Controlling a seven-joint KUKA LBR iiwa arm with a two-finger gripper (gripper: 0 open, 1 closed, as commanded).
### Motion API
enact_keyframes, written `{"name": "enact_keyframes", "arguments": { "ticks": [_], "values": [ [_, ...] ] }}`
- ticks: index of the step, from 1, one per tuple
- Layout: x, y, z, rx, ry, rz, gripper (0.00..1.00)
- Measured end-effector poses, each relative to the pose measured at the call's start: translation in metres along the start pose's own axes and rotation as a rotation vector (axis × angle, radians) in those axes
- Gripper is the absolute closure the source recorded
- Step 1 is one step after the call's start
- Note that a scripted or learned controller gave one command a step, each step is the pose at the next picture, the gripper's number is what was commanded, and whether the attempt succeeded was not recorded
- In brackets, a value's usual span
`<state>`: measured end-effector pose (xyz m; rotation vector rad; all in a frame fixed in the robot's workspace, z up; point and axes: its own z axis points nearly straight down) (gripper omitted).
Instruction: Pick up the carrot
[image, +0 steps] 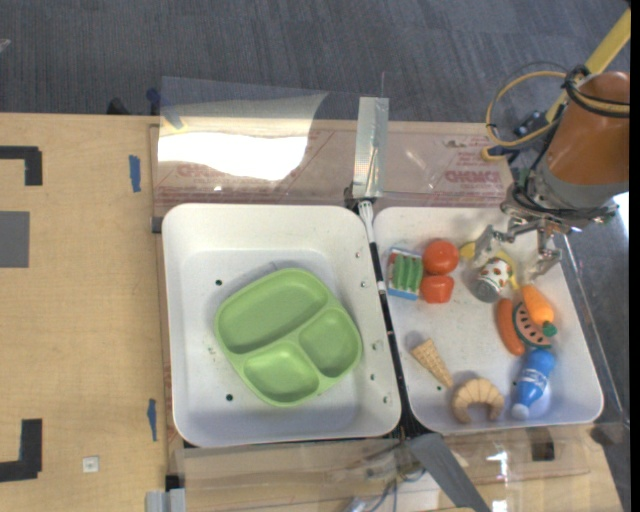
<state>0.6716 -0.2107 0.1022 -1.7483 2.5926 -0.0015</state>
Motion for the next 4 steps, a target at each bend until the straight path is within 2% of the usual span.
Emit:
{"name": "enact_keyframes", "arguments": {
  "ticks": [1, 2, 3, 4],
  "values": [
    [0.001, 0.013, 0.003, 0.009, -0.012, -0.132, 0.0],
    [0.009, 0.052, 0.009, 0.004, -0.019, -0.389, 0.0],
    [0.021, 0.099, 0.01, 0.005, -0.015, -0.612, 0.0],
    [0.023, 0.109, 0.011, -0.007, -0.018, -0.947, 0.0]
  ]
}}
